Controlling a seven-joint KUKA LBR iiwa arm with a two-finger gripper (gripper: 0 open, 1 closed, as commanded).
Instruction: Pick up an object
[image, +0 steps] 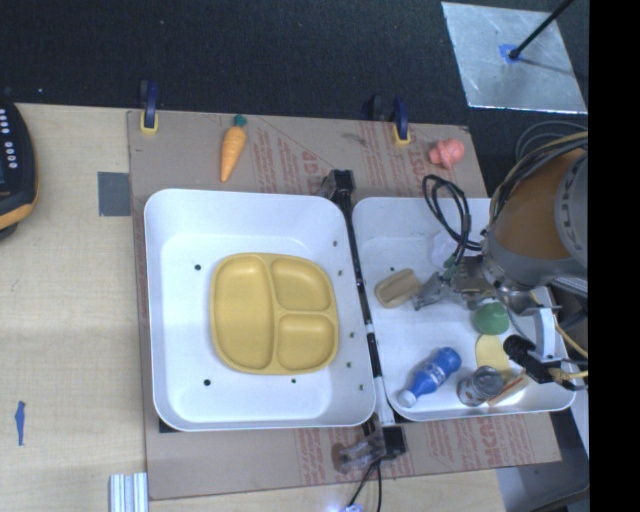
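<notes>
My gripper (432, 293) hangs low over the right bin (400, 235), its fingertips just right of a tan block (397, 288) that lies on the bin floor. A small gap shows between the fingers and nothing sits in it. A green ball (490, 319) and a yellow piece (491, 351) lie to the gripper's right. A blue bottle with a white cap (430, 375) rests near the bin's front, beside a grey round object (484, 385).
The left bin (170, 300) holds a yellow divided plate (274, 311). A toy carrot (232, 148) and a pink lump (447, 152) lie on the board behind the bins. Black cable (447, 205) loops over the right bin's back. A dark device (14, 165) sits far left.
</notes>
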